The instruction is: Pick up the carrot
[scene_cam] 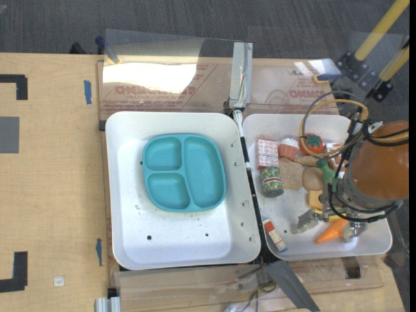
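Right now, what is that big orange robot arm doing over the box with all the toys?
The robot arm is reaching into the right bin, low over a pile of toy food. Its job is to pick up the carrot, which lies near the front of that bin, right by the gripper. I can't tell if it has grabbed it yet. The left bin holds a teal divided plate.

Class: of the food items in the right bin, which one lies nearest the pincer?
The orange carrot, at the bin's front beside the pincer; the others sit farther back.

Dk grey carpet floor [195, 5], wood bench [45, 174]
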Robot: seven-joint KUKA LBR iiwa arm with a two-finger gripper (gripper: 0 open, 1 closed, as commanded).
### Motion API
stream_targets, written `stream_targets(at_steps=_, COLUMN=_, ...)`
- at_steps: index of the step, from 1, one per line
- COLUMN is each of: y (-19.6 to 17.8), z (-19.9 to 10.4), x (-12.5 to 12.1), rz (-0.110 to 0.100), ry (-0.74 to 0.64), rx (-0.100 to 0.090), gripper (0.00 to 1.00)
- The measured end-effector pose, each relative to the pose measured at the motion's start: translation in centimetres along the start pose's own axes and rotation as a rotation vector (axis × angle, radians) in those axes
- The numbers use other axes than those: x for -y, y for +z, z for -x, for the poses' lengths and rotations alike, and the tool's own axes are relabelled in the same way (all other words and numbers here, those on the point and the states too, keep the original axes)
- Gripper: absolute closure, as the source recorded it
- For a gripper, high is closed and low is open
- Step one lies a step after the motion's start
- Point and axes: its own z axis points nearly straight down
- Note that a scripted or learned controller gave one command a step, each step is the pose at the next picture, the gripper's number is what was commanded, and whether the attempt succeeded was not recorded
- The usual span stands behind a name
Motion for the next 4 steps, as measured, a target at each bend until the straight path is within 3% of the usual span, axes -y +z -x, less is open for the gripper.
stream_targets(at_steps=1, y=-1.3, z=0.4, x=0.3, rz=-0.009, ry=0.002, rx=0.007, gripper=1.0)
stream_targets(at_steps=2, y=-10.0, z=10.1, x=-2.5, rz=-0.001, ry=-0.044, rx=0.001, gripper=1.0)
stream_targets(at_steps=3, y=-9.7, z=13.6, x=-2.4, rz=0.007, ry=-0.375, rx=0.002, gripper=1.0)
stream_targets(at_steps=4, y=-24.4, z=3.9, x=-0.9, rz=0.001, ry=-0.443, rx=-0.005, gripper=1.0)
